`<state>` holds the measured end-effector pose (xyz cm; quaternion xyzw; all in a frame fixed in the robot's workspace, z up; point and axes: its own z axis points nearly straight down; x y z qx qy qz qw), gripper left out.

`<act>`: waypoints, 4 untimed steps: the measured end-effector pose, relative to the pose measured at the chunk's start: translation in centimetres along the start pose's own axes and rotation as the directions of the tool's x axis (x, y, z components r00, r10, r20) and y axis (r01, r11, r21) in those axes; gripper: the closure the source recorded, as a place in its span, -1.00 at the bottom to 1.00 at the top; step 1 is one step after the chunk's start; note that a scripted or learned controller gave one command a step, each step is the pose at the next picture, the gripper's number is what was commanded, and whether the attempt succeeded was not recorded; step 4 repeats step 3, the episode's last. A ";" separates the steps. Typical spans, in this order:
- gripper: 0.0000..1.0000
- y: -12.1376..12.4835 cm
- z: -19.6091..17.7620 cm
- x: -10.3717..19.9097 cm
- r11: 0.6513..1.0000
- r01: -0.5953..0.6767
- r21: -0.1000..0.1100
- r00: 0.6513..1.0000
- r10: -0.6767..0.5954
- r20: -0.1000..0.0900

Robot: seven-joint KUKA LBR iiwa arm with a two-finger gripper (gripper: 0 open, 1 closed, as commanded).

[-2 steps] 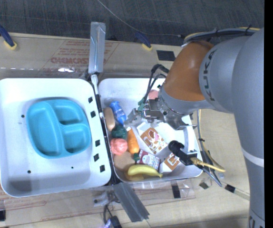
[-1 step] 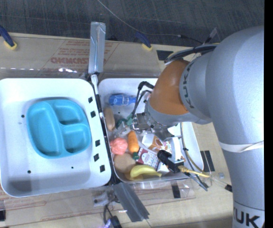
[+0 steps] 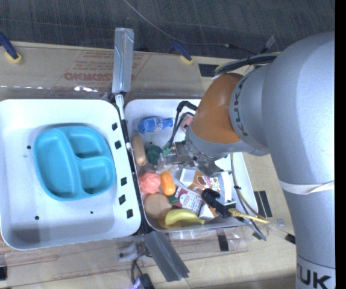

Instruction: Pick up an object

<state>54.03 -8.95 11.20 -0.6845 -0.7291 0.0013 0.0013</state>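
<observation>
The arm reaches in from the right and hangs low over the right bin [image 3: 152, 105]. Its gripper [image 3: 176, 153] sits under the orange-banded wrist, just right of a dark green item [image 3: 154, 154] and above an orange carrot-like piece [image 3: 167, 183]. Around it lie a small blue bottle [image 3: 154, 124], a tan bread stick [image 3: 138, 150], a pink lump [image 3: 150, 182], a brown round potato-like thing [image 3: 156, 204], a yellow banana [image 3: 182, 218] and printed packets [image 3: 192, 190]. The wrist hides whatever lies directly beneath it.
The left bin [image 3: 10, 179] holds a blue divided tray [image 3: 73, 161]. A grey taped divider [image 3: 122, 56] runs between the bins at the back. The bulky grey arm covers the right bin's right side.
</observation>
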 end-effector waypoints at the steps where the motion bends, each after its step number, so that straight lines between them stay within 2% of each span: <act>1: 1.00 4.6 -8.3 1.4 0.998 -0.065 -0.008 0.998 0.065 -0.001; 2: 1.00 7.1 -8.0 2.0 1.000 -0.004 -0.003 1.000 0.004 0.001; 3: 1.00 6.9 -9.7 7.8 1.000 -0.030 -0.007 1.000 0.030 0.004; 4: 1.00 6.9 -9.7 7.8 1.000 -0.030 -0.007 1.000 0.030 0.004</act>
